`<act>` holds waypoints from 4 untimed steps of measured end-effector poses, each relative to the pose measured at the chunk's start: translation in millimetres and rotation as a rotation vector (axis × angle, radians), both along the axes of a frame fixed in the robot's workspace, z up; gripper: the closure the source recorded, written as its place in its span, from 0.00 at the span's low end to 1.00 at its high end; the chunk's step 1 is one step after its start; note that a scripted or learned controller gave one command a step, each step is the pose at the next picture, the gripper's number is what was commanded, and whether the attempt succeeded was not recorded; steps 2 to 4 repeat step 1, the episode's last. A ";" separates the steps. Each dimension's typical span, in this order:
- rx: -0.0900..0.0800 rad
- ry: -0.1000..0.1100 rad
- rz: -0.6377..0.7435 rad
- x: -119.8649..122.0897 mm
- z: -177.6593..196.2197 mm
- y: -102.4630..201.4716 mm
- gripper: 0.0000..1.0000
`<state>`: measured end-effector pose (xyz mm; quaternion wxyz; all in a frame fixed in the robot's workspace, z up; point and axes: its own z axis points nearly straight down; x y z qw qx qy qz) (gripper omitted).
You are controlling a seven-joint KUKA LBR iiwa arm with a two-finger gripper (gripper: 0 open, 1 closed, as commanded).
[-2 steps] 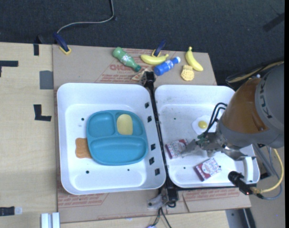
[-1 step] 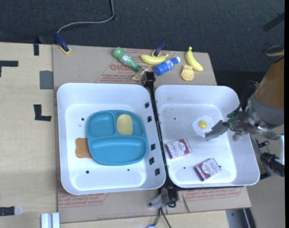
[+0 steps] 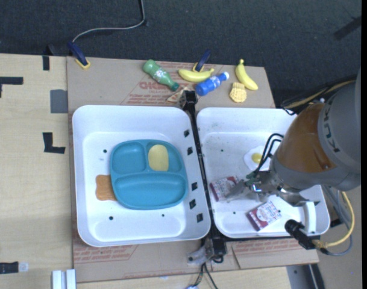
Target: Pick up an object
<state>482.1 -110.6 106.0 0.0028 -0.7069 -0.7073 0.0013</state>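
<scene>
In the right bin (image 3: 243, 111) a dark red packet (image 3: 219, 189) lies near the left wall. My gripper (image 3: 238, 188) is low at the packet's right edge, pointing left; the view does not settle whether it touches the packet. A second red and white packet (image 3: 265, 214) lies by the front wall, just below the wrist. A white and yellow fried-egg toy (image 3: 254, 159) rests behind the gripper, partly hidden by a black cable. The grey arm with its orange band (image 3: 304, 146) covers the bin's right side.
The left bin (image 3: 129, 111) holds a blue divided plate (image 3: 148, 184) with a yellow piece (image 3: 158, 158) on it and an orange piece (image 3: 102, 188) beside it. Behind the bins lie a green bottle (image 3: 160, 74), two bananas (image 3: 195, 74), a blue bottle (image 3: 211, 83) and a yellow corn toy (image 3: 237, 92).
</scene>
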 end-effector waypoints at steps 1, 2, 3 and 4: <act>-0.006 -0.010 -0.002 63.1 142.5 -91.8 0.00; -0.006 -0.010 -0.002 63.1 142.5 -91.8 0.00; -0.006 -0.010 -0.002 63.1 142.5 -91.8 0.00; -0.006 -0.010 -0.002 63.1 142.5 -91.8 0.00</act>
